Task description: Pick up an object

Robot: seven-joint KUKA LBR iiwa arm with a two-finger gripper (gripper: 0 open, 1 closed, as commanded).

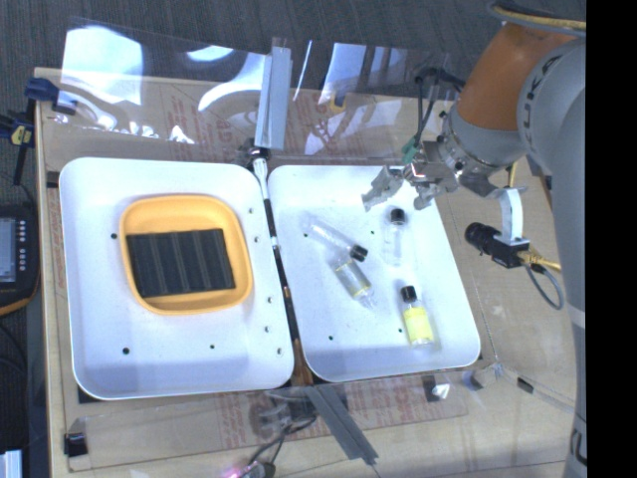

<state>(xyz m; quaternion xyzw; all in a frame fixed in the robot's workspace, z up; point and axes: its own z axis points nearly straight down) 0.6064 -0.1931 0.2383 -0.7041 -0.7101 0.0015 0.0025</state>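
— Where do we stand with the claw (400,189)?

— It hangs over the far edge of the right bin (453,352), fingers spread apart and nothing between them. So we judge the pick as not yet made; every object lies loose on the bin floor.

— Which one are we nearest to?

— The clear vial (395,235) with a black cap, lying just below the claw. It looks like thin transparent plastic or glass, a small cylinder, hard to see against the white.

— And further out?

— Near the bin's middle lies a second vial (352,273), also black-capped, with a yellowish tint inside, tilted on a diagonal. Just up and left of it there is a clear tube (325,233), almost invisible; we cannot tell its material. Toward the near right corner lies the yellow bottle (417,319), black cap, bright liquid or body, the easiest to see.

— What of the bins themselves?

— Both are shallow, smooth white moulded trays with rounded corners and a few small dark holes. The left bin (90,347) carries an orange tray (184,211), glossy rim, rounded rectangle, with a dark ribbed insert. Both sit on a pale wooden table (199,428).

— So what remains?

— All of it, as we read it: descend, close on one object, lift. Round, slick cylinders may roll away from the fingers.
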